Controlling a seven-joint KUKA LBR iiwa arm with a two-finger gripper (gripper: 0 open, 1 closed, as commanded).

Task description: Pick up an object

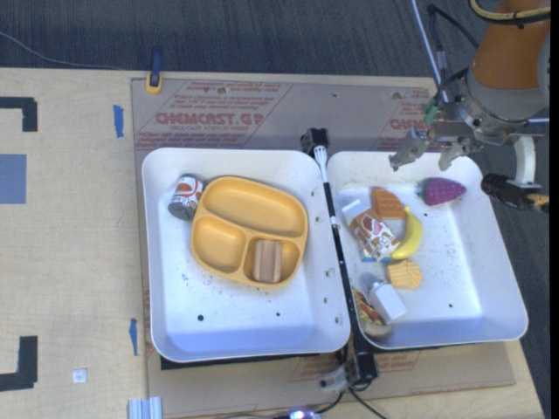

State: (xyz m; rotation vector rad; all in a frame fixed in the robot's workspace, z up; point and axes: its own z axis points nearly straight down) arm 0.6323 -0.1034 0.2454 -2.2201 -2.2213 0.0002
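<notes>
Purple fruit [444, 190], a small bumpy piece like a grape bunch, lies in the far right part of the right bin [489, 260], and it is the object closest to your gripper [432, 154]. The jaws hang above the bin's far rim, spread apart with nothing between them: one finger shows to the left, the other just right of it, and both are clear of every object.

From the jaws, the purple fruit lies slightly toward the near side and a little to the right in the camera view, so you would need only a short move in that direction and then a descent. Its long axis runs roughly left to right across the bin, so closing across its short width looks like the better fit, judging from this angle.

Your other candidates sit farther in. The banana [409, 236] curves along the bin's middle, touching the printed packet [374, 234] on its left, with an orange-brown piece [387, 202] just beyond it and a yellow cracker-like piece [404, 274] just nearer. These crowd each other, which could foul a grasp. The purple fruit stands well apart from them, with bare bin floor around it.

The left bin [175, 304] carries a yellow divided tray [249, 203] and a small can [184, 196], well away from the arm.
</notes>
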